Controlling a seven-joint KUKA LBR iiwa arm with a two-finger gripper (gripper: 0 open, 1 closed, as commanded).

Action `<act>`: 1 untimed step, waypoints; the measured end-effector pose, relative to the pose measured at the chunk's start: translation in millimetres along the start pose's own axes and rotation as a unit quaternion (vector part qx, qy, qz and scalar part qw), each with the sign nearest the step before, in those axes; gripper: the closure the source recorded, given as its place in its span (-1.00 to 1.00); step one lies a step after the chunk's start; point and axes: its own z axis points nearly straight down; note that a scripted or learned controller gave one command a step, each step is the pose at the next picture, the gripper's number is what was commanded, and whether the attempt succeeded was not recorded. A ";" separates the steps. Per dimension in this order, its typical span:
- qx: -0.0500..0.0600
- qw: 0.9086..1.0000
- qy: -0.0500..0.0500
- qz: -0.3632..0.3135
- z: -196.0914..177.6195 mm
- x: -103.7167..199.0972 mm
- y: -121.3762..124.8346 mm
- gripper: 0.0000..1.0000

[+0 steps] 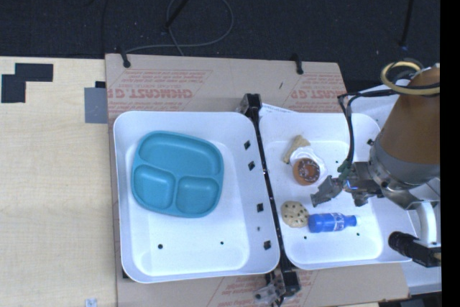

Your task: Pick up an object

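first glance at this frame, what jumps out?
The blue divided plate, alone in the left bin. Then the right bin: a blue bottle lying flat beside a cookie, with a chocolate-frosted donut behind them. The gripper hangs just above the bottle, the grey arm coming in from the right.

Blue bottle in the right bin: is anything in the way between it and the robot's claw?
Nothing visible is. The end effector hangs just above the blue bottle, with bare bin floor between them. The cookie lies left of the bottle, and the frosted donut farther up.
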 end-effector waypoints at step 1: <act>-0.005 1.000 -0.001 -0.001 -5.1 -0.3 2.1 -1.00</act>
